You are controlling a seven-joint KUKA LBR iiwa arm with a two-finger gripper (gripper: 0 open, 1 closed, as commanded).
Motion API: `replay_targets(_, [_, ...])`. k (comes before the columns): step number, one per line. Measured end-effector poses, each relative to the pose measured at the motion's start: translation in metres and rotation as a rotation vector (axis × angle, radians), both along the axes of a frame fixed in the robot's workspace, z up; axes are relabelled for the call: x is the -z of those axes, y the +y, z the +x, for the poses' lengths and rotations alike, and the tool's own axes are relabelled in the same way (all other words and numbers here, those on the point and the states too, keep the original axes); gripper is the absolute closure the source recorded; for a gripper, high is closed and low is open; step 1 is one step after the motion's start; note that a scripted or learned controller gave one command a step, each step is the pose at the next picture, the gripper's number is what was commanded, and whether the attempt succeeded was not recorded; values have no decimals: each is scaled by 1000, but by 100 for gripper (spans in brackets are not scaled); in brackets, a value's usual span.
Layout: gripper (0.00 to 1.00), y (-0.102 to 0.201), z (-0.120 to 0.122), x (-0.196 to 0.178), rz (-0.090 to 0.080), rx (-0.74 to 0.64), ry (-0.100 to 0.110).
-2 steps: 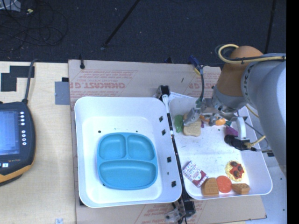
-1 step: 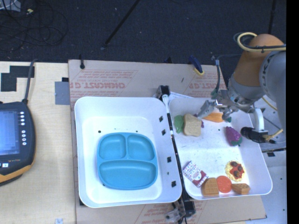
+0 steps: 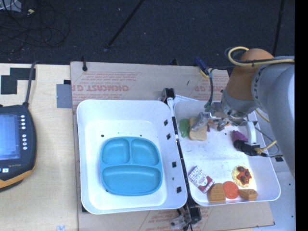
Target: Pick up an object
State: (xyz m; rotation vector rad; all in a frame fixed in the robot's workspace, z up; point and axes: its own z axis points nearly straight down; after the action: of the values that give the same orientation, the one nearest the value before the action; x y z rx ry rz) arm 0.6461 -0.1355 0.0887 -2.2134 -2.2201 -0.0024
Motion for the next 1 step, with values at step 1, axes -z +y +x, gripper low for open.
replay_targets(1, [0,36,2,-4,-11,2,-14])
